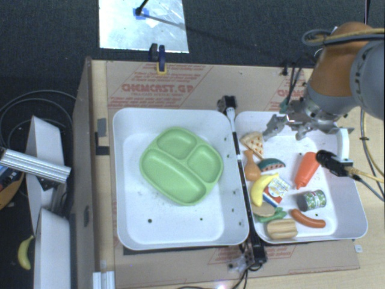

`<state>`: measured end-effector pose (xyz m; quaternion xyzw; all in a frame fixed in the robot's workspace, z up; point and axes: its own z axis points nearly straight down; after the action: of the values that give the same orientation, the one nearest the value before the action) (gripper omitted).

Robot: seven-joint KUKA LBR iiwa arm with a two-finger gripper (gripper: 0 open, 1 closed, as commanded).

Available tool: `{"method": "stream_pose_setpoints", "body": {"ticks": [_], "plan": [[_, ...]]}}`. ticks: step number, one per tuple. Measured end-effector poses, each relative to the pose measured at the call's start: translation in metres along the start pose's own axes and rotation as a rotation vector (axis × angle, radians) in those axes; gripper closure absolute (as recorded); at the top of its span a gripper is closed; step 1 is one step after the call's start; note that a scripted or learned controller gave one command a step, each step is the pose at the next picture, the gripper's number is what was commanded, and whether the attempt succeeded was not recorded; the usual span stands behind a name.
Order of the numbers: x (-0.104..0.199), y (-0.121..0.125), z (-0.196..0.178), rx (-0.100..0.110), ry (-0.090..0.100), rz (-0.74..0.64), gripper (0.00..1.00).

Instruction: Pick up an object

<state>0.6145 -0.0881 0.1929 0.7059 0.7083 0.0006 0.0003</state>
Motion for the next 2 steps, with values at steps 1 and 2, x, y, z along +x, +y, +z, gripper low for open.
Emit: {"method": "stream_pose_setpoints", "body": {"ticks": [1,2], "plan": [[-0.051,0.001,0.033,0.001,-0.002,0.005,0.0],[-0.091,-0.026,0.085,-0.018,-0.006,-0.003,0.0]]}}
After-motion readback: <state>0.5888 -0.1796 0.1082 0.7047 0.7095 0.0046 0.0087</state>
